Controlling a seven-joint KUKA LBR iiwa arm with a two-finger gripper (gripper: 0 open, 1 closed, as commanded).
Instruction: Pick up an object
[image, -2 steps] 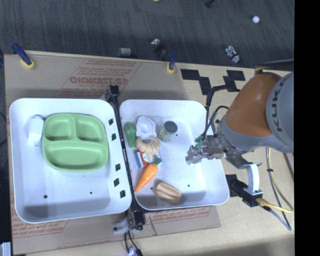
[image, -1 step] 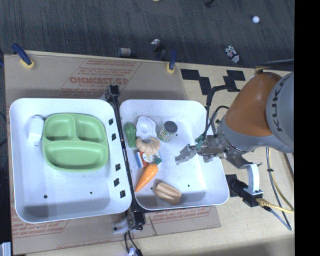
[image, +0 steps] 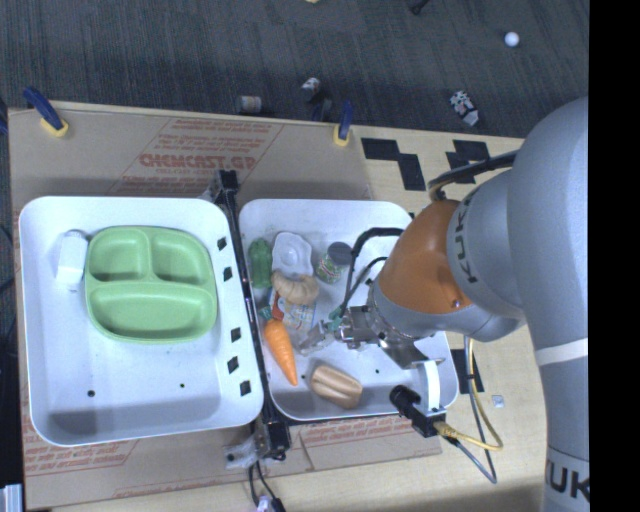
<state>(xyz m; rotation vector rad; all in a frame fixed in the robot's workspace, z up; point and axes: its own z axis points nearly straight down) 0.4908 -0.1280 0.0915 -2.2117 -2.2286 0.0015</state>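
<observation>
Claw (image: 340, 332) seen low in right bin (image: 385, 215); open-or-closed state cannot be told. Carrot (image: 281, 351) lies at claw's 9 o'clock, bread roll (image: 335, 385) at 6. Green divided plate (image: 150, 282) rests in left bin (image: 45, 330). "CHEMCAST GP" printed on cardboard surface (image: 200, 140).

A green 3-compartment tray (image: 150, 282) lies in the left bin (image: 45, 400). Blue clamps (image: 45, 112) grip the cardboard-covered worktop (image: 190, 150) at its far edge.

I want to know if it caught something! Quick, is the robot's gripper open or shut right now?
Gripper: cannot be told. It is low in the right bin, beside the clear plastic bottle, with the arm covering most of it.
</observation>
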